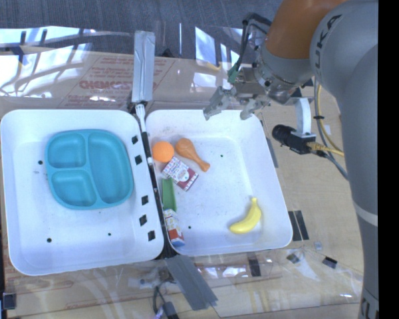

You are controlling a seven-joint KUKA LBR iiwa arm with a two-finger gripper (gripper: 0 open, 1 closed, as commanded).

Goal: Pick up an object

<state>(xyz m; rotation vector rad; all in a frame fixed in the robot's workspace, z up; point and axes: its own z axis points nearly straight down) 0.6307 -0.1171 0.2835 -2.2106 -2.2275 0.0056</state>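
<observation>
On the left, the left bin [26, 244] carries a blue divided plate [90, 168], which is not needed for the pick and is best left alone. In the right bin [269, 198] the candidates are found: an orange ball [163, 151], a toy drumstick [191, 153] and a small red-and-white packet [180, 173] are crowded together near the bin's left wall, with a green stick [168, 195] and a small carton [173, 232] lined up nearer along that wall. A yellow banana [247, 218] lies alone toward the near right corner, well apart from the rest.

The banana is judged the easiest target, since nothing touches it and the jaws can be brought down across its narrow width; the clustered items risk being nudged against each other or against the wall. A straight descent over the fruit's middle is advised, with closure only once the fingers straddle it.

The gripper [233, 109] is held above the far rim of the right bin, its jaws spread apart and nothing held between them. The grey arm, with its orange band, is reached in from the far right, the wrist pointed downward and leftward.
</observation>
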